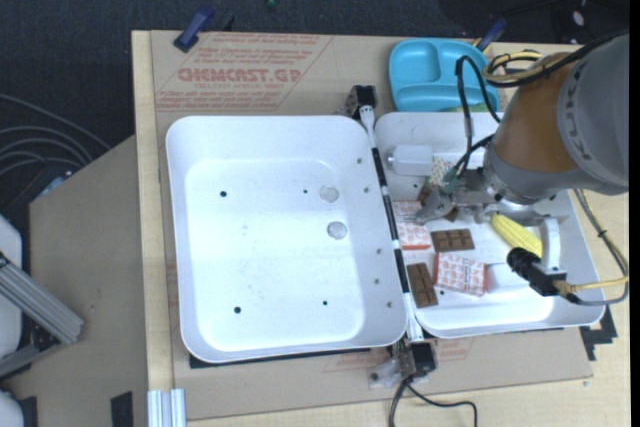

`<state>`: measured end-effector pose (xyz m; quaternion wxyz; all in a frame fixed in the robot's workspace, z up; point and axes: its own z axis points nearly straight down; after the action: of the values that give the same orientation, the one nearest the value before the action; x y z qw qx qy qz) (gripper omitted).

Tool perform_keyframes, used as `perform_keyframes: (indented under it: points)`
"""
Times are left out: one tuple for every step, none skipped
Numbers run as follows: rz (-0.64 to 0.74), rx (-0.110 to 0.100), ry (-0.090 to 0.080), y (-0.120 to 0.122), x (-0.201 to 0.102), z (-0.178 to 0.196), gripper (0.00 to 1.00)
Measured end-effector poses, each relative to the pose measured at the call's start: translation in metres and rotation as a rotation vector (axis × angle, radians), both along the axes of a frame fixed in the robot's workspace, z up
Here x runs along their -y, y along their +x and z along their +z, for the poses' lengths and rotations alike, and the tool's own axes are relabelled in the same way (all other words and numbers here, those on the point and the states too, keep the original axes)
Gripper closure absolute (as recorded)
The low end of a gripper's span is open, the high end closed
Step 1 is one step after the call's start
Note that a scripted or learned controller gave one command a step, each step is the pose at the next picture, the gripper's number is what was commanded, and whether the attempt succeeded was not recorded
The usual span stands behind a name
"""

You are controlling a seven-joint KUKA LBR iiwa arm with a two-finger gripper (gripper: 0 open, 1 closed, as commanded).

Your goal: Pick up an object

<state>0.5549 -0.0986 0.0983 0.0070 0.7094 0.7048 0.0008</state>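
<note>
We note the left bin lying well to the left of the end effector, with two small round pieces on its floor. The end effector is down in the right bin; we cannot tell its state. Just below it lie a brown chocolate-like bar, a red-patterned packet and a second brown bar; to its right, a yellow item. We judge the step as reaching to grasp; next comes settling on one object and lifting.

White bins, turquoise tray, seemingly red-patterned packet
</note>
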Motion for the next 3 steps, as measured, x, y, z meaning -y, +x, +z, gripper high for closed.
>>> perform_keyframes:
  points:
    - [0.000,0.001,0.000,0.000,-0.001,0.010,1.00]
    - [0.000,0.001,0.000,0.000,-0.001,0.010,0.00]
    - [0.008,-0.011,0.009,0.057,-0.006,-0.014,0.00]
